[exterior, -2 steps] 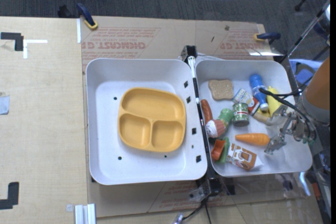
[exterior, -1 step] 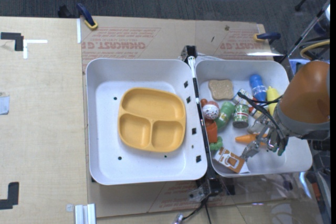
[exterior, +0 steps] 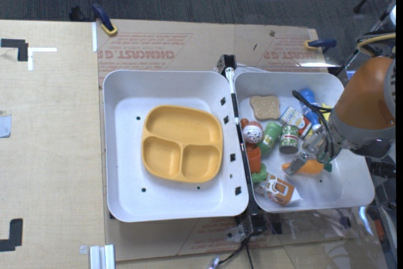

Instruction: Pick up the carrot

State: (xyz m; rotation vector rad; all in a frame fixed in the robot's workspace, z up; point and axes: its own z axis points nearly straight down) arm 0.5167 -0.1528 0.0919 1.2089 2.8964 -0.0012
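here, grasp step | carrot [exterior: 305,166] lies in the right bin [exterior: 352,189], at 4 o'clock from the green bottle [exterior: 271,135] | gripper [exterior: 313,149] poised on its top end, finger state cannot be told | next, judged: confirm the grip, then lift straight up.

Two shallow white plastic bins [exterior: 119,154] [exterior: 352,189] are counted. One yellow three-compartment plate [exterior: 182,143] and one tan bread slice [exterior: 265,107] are seen.

fixed overhead camera, slanted down, both bins [exterior: 113,154]
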